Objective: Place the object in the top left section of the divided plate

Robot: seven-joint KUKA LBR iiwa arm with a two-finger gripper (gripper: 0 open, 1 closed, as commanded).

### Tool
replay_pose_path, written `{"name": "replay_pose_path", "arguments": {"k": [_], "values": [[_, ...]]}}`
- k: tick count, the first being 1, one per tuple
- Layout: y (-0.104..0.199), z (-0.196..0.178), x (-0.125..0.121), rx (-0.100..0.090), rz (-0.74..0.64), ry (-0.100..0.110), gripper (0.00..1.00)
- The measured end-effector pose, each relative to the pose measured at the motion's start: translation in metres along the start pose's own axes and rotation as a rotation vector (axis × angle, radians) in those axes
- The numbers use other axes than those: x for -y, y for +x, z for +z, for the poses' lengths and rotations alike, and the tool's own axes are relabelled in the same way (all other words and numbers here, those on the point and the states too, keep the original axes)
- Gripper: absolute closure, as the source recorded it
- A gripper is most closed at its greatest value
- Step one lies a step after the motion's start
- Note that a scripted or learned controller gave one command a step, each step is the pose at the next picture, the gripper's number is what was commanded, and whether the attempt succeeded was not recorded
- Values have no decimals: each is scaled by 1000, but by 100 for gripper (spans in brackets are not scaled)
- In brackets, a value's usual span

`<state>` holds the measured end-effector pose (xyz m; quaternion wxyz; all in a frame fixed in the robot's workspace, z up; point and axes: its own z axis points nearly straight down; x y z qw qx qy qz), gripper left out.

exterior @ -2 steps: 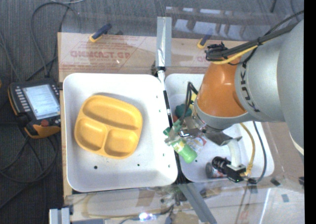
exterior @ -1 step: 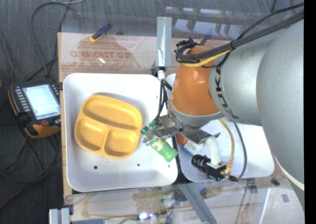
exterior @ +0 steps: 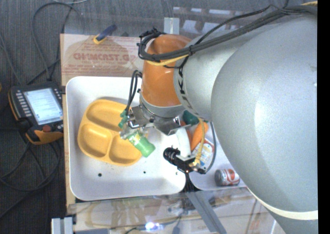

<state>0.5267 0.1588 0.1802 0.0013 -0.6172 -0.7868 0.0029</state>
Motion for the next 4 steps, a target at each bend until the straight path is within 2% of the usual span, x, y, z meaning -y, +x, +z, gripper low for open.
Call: {"name": "replay_pose_path", "arguments": {"k": [1,2,3,4], "values": [[25,-28,-8,3,-120,-2,100],[-52,-53,-5,3,-178,-3,100],[-43,-43,14,2,-258,-2,100],[-43,-43,18,2,-323,-2,100]]}}
